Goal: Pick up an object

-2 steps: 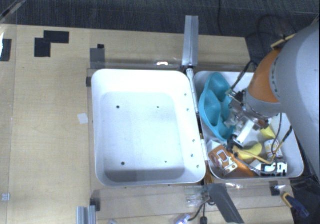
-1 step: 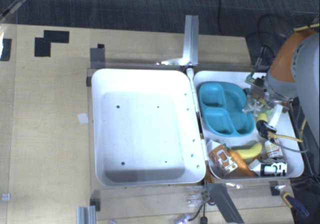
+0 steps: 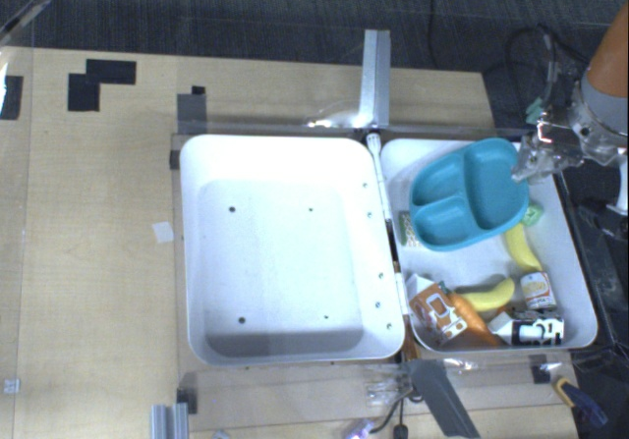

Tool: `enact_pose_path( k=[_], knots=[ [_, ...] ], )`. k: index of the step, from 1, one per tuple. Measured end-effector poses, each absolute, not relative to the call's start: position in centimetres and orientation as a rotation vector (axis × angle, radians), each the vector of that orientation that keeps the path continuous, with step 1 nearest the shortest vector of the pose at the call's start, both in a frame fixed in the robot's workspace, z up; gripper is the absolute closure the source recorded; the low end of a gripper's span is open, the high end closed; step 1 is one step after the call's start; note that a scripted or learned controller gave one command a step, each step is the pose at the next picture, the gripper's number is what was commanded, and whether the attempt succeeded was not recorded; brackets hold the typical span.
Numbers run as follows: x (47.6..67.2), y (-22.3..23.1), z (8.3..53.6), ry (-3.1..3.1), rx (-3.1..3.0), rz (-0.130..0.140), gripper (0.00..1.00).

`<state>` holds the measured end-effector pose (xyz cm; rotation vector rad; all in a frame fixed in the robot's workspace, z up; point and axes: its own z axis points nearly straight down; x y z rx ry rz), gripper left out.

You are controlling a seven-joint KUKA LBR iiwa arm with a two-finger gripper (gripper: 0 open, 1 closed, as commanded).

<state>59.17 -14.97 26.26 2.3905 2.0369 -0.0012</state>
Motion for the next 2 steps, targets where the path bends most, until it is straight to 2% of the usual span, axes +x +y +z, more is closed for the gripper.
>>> enact_pose_path(
  k=[1,2],
  knots=[
    [66.8,-18.2,14.5,2.506,1.899,-0.004,1.0],
    [67.1,-17.3,9.3,2.312,2.138,0.0,1.0]
  ],
)
